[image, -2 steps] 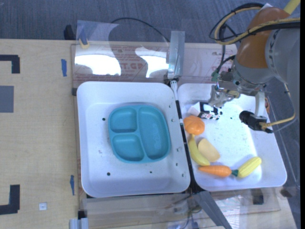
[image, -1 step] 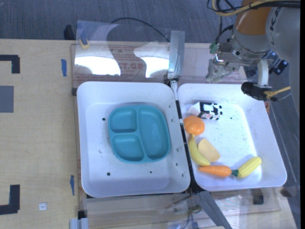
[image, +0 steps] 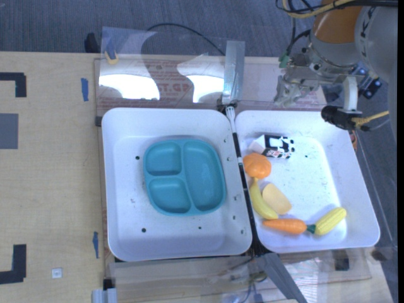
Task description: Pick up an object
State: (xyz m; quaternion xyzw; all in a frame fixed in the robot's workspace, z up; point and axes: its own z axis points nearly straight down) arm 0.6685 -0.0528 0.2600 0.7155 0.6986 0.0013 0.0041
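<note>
Toys crowd the right bin's (image: pixel 363 188) left side: orange (image: pixel 257 165), banana (image: pixel 259 202), carrot (image: pixel 285 225), corn (image: pixel 330 220). Far-right floor open. Gripper (image: pixel 297 90) hovers past the far rim, grasping nothing; finger state indiscernible. Left bin (image: pixel 120 169) holds a teal tray (image: pixel 184 176).

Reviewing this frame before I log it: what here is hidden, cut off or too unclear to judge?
- Gripper, camera view: small and blurred against the bench behind the right bin; open or shut is not readable.
- Arm: cut off by the top and right edges.
- Banana: partly covered by the pale yellow wedge and the orange.
- Black-and-white toy: too small to identify.
- Teal divided plate: compartment contents, if any, unreadable.
</note>
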